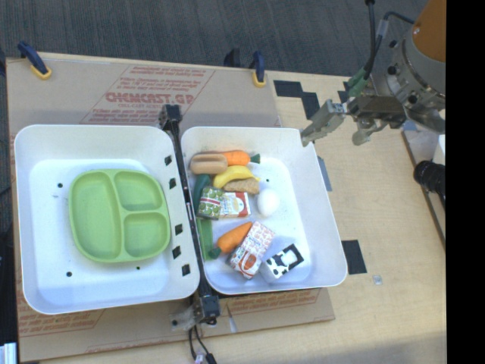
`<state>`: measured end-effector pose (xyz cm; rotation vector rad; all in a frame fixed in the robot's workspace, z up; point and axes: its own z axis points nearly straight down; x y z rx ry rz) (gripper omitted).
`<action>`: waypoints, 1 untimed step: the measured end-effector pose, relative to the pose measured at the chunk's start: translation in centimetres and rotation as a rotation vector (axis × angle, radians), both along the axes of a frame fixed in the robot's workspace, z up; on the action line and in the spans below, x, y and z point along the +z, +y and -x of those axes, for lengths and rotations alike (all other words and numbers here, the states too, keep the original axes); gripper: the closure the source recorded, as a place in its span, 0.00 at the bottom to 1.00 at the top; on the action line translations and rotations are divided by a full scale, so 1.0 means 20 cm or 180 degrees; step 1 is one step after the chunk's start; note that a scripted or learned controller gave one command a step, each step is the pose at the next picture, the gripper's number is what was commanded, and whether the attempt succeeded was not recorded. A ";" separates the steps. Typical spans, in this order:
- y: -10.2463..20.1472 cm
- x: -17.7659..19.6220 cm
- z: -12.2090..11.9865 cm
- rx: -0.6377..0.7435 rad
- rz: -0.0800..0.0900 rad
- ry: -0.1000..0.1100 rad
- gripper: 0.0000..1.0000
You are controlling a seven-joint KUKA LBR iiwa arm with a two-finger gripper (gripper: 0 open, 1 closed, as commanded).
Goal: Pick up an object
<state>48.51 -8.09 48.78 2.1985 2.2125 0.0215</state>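
White egg (268, 202) lies in the right bin, well below the spread, empty pincer (339, 128)

Two white bins (45, 294), one green tray (120, 214), two carrots (233, 236), one banana (233, 175), one egg (268, 202).

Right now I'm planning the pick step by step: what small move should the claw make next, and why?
Probably shift toward the camera view's left and down over the right bin. The claw hangs past the bin's upper right corner, holding nothing, while the toy food sits inside, the egg nearest.
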 end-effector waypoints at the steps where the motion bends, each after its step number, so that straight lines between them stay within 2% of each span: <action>1: -0.29 -0.50 0.04 -0.0008 -0.0016 0.0083 0.00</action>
